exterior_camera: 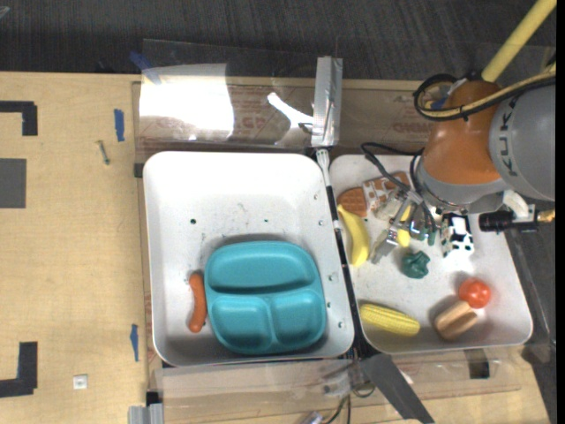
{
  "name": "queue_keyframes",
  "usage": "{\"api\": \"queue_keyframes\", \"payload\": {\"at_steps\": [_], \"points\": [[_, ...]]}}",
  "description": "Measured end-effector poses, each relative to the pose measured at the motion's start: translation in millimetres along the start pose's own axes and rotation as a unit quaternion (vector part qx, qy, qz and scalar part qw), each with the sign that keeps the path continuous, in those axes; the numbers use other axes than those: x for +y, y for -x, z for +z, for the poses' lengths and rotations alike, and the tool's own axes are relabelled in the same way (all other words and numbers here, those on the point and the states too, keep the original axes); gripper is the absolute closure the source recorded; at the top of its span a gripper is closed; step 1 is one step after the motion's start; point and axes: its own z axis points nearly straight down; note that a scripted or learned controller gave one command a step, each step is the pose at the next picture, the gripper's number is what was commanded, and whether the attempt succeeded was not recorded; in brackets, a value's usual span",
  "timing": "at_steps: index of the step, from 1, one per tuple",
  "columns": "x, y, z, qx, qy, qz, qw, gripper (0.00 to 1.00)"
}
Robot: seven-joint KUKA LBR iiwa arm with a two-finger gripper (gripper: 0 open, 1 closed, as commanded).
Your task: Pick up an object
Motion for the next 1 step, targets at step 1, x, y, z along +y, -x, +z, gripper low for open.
{"api": "queue_keyframes", "payload": {"at_steps": [1], "points": [[-20.1, -39.7, -0.7, 0.001, 0.0, 0.067, 0.9977, 0.0]]}}
